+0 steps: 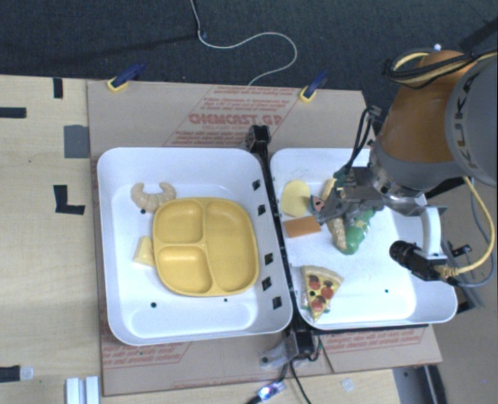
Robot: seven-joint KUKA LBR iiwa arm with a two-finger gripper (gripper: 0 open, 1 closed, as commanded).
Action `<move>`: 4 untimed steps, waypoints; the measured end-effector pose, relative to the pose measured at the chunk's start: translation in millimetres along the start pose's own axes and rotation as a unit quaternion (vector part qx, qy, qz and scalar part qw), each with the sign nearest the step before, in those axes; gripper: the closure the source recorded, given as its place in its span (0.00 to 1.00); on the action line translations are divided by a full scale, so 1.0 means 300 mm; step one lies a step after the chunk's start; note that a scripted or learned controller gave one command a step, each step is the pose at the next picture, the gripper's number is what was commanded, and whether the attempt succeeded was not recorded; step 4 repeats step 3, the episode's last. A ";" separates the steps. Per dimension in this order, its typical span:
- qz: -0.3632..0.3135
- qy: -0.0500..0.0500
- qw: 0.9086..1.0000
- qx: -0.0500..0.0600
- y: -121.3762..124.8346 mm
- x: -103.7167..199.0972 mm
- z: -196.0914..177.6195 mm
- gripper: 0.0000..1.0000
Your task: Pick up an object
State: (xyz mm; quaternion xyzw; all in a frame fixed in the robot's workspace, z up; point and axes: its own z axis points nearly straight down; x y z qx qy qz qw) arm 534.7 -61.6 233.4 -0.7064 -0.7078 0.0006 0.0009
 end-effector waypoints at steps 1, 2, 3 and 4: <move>0.000 0.000 1.000 0.000 0.020 0.008 0.002 1.00; 0.001 -0.001 1.000 0.001 0.040 -0.002 0.042 1.00; 0.001 0.000 1.000 0.000 -0.003 -0.005 -0.001 1.00; 0.001 0.000 1.000 0.000 -0.003 -0.005 -0.001 1.00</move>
